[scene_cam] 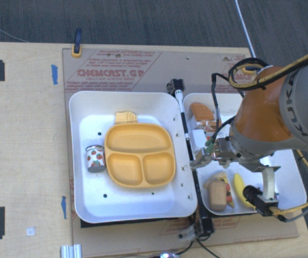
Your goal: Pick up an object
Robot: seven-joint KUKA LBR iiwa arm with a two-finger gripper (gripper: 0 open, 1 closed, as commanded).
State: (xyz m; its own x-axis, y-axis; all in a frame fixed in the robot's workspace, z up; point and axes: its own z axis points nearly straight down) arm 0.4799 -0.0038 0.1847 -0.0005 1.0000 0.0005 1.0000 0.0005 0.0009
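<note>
- I see the arm (269, 114) reaching in over the right bin (299, 195), its orange band covering much of that bin.
- The gripper (201, 159) sits low at the bin's left wall; I cannot tell how it is set, since the wrist hides much of it.
- A sandwich (219, 193) lies just below the gripper, apart from it.
- A banana (240, 188) lies beside the sandwich, on its right.
- An orange food piece (201, 110) lies above the gripper, near the bin's top edge.
- In the left bin (84, 198), well to the gripper's left, I see a yellow divided plate (140, 155), a small spotted can (95, 158) touching its left side, and a tan piece (126, 116) at its top edge.
</note>
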